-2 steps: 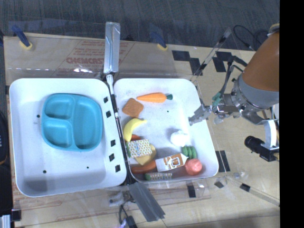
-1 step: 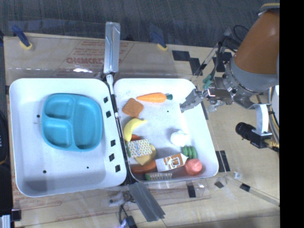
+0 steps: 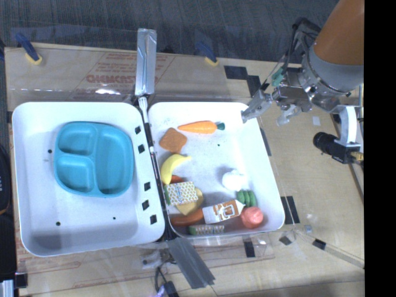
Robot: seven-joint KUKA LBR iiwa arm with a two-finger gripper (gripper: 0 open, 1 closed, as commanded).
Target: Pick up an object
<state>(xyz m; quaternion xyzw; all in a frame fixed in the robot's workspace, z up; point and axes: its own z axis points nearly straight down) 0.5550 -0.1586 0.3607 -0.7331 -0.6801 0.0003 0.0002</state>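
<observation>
The right bin (image 3: pixel 263 159) holds a heap of toy food: an orange carrot (image 3: pixel 199 127) at the back, a brown biscuit (image 3: pixel 173 141), a yellow banana (image 3: pixel 172 166), a white egg (image 3: pixel 233 180), a green vegetable (image 3: pixel 246 197), a red fruit (image 3: pixel 252 216), a small carton (image 3: pixel 221 211) and a patterned packet (image 3: pixel 181 193). My gripper (image 3: pixel 267 116) hangs over the bin's back right corner, to the right of the carrot. It is open with nothing between its fingers (image 3: pixel 252 111).
The left bin (image 3: pixel 37 228) bears a blue divided plate (image 3: pixel 94 158). A metal clamp (image 3: pixel 146 60) stands at the back between the bins. A black fitting (image 3: pixel 334 147) juts in at the right, beside the arm.
</observation>
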